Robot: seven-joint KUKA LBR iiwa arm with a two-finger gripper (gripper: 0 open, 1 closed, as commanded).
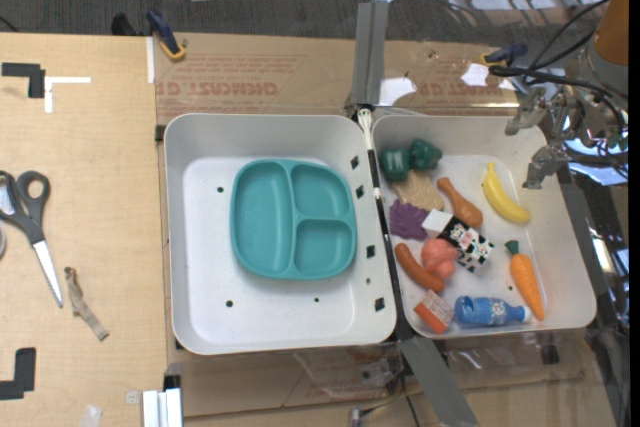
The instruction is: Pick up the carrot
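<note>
An overhead, slanted view of a wooden bench with two shallow white bins side by side. The left bin (190, 245) holds a teal divided plate (294, 219) near its centre. The right bin (570, 215) is crowded with toy food and small items.

The carrot (525, 282), orange with a green top, lies at about four o'clock in the right bin, close to the right wall, its green end pointing to twelve o'clock. Just beside it at eight o'clock lies a blue bottle (491, 312) on its side. A yellow banana (503, 195) sits at twelve o'clock from the carrot, apart from it. Toward nine o'clock from the carrot are a black-and-white die (467, 245), a pink lump (438, 255) and a red-orange sausage (417, 267). A green broccoli piece (412, 158) sits at the bin's eleven o'clock corner.

The gripper (540, 140) hangs over the right bin's upper right rim, at about one o'clock, well apart from the carrot. Its two fingers stand apart with nothing between them.

On the bench at nine o'clock lie scissors (30, 225).
</note>
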